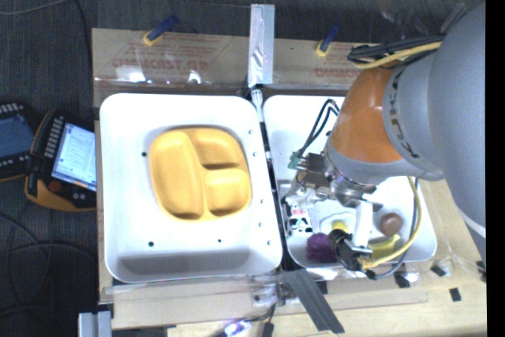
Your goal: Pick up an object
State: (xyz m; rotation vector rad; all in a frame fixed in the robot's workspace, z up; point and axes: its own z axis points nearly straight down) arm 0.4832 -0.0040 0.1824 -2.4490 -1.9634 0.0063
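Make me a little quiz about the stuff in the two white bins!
1. True or false: the yellow divided plate lies in the left-hand bin.
2. What colour is the small lump at the near end of the right-hand bin? A green, B purple, C red.
3. Which bin is the arm reaching into?
Key: 1 true; 2 B; 3 the right-hand bin.
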